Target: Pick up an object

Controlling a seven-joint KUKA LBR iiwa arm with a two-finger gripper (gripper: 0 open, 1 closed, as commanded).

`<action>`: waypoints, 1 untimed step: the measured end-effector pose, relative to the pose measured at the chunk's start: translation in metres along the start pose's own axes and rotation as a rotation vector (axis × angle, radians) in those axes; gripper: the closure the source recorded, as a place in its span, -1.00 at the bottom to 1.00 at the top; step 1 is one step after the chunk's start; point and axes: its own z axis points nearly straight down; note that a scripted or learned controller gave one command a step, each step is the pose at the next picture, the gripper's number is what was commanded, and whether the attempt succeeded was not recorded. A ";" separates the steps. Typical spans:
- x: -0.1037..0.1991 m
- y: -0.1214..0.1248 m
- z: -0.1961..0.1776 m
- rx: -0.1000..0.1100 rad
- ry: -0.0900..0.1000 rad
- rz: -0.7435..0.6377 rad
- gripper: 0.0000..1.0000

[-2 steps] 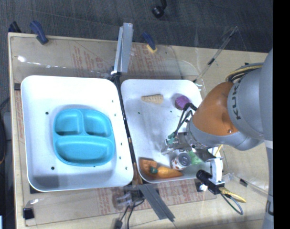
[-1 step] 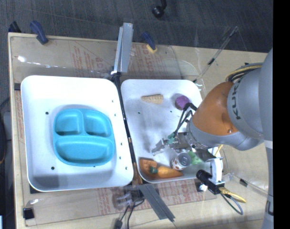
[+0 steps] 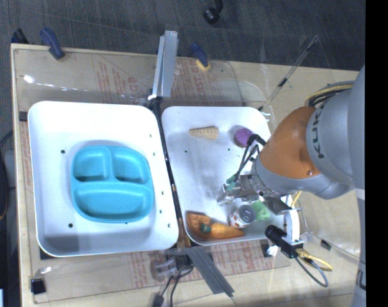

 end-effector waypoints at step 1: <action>0.000 0.000 0.000 0.000 0.000 0.000 -1.00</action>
